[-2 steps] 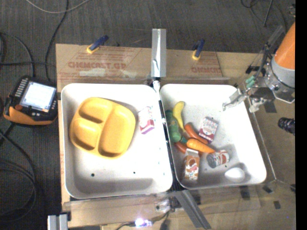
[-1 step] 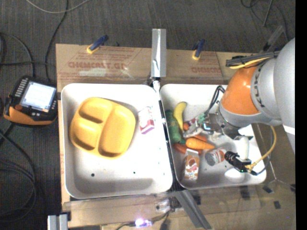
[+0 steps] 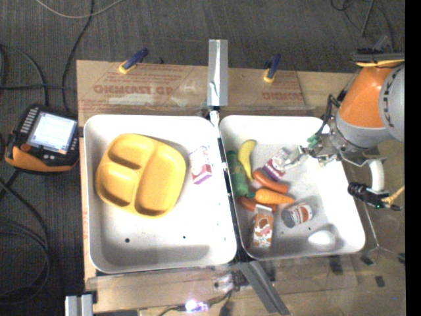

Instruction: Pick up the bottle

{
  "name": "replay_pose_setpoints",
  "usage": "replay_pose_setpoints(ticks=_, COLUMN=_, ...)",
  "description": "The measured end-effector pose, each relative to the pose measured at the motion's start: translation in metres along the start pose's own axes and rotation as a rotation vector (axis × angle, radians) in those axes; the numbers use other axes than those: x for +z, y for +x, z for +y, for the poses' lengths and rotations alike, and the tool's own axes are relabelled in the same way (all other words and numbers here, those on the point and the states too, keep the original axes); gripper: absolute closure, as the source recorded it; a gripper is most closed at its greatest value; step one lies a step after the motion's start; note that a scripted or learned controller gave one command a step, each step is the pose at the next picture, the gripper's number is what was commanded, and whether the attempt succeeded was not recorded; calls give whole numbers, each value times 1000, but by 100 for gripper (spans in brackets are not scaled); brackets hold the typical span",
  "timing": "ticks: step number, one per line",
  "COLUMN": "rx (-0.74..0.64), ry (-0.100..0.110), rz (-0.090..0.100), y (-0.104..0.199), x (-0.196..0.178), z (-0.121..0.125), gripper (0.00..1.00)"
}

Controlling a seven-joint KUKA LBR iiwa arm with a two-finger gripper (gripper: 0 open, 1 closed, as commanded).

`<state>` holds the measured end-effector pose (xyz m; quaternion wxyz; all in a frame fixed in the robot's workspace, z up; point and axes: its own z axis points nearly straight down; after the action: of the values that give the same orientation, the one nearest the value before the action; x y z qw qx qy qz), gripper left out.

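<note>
silver end effector (image 3: 301, 152) just beside purple-labelled bottle (image 3: 279, 164) in right bin (image 3: 342, 196).

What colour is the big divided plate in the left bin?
Yellow-orange plate, seen in the camera view.

The arm (image 3: 375, 107) reached in from the right, orange band up, its gripper (image 3: 314, 147) low and pointing left.

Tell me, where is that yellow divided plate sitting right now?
The yellow divided plate lies in the left bin, toward its upper left, with a small pink-and-white carton just to its right.
</note>
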<state>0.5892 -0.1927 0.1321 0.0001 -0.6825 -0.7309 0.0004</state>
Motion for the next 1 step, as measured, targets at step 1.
replay_pose_setpoints(ticks=1, rx=8, ry=-9, rz=-4, y=73, x=43, z=0, gripper=0)
